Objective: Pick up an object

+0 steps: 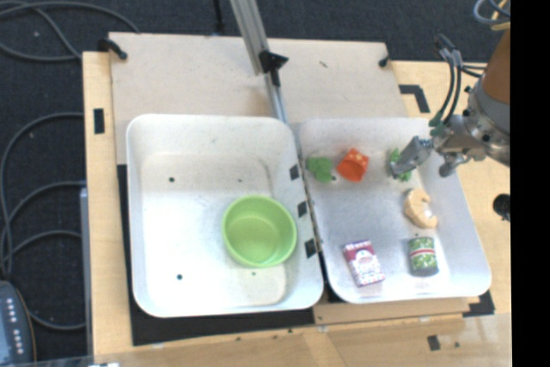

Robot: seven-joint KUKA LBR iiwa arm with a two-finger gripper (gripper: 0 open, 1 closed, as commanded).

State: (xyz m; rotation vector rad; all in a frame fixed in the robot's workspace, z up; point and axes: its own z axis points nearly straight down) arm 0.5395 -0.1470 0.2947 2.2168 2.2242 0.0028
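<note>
Small green object [397, 161] lay at far right of right bin [468, 219], touching gripper [411, 161]; finger spread: cannot tell. Orange block [352, 165] and green lump [320, 169] to its left. Nearer: tan piece [419, 208], green can [422, 256], red carton [363, 262]. Left bin [172, 159] held round green bowl [259, 231].

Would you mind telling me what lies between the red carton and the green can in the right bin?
Nothing: in the camera view, bare white bin floor separates the red carton and the green can.
</note>
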